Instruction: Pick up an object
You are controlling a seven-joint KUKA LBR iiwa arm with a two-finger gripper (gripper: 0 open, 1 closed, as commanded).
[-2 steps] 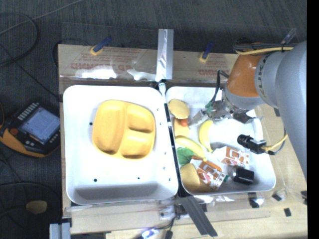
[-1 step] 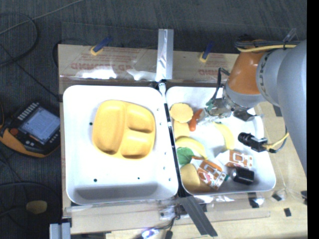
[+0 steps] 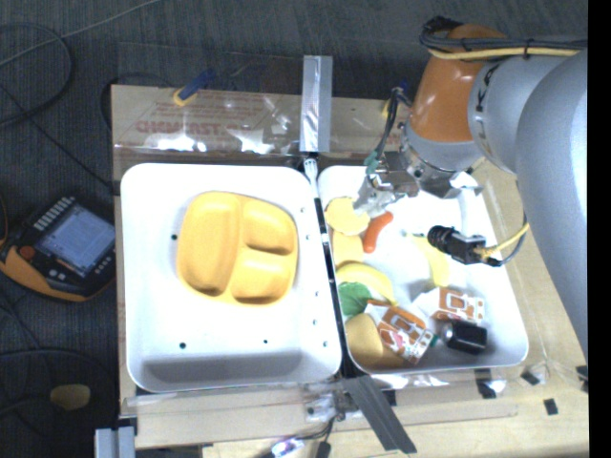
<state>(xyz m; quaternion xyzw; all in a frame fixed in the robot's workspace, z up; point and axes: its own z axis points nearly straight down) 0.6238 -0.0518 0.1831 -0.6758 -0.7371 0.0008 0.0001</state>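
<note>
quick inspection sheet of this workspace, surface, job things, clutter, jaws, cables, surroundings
surface: wooden bench bearing left bin and right bin, side by side.
job's things: right bin holds an orange carrot-like piece, a yellow round piece, a green piece, a printed packet, a small black item and others crowded together.
clutter: yellow divided tray in the left bin; clear plastic sheet behind the bins.
grippers: gripper low over the right bin's far end, beside the carrot-like piece; whether the jaws are open is unclear.
cables: dark cables on the wrist; thin cable on the floor.
surroundings: dark carpet; handheld pendant on the floor.
</note>
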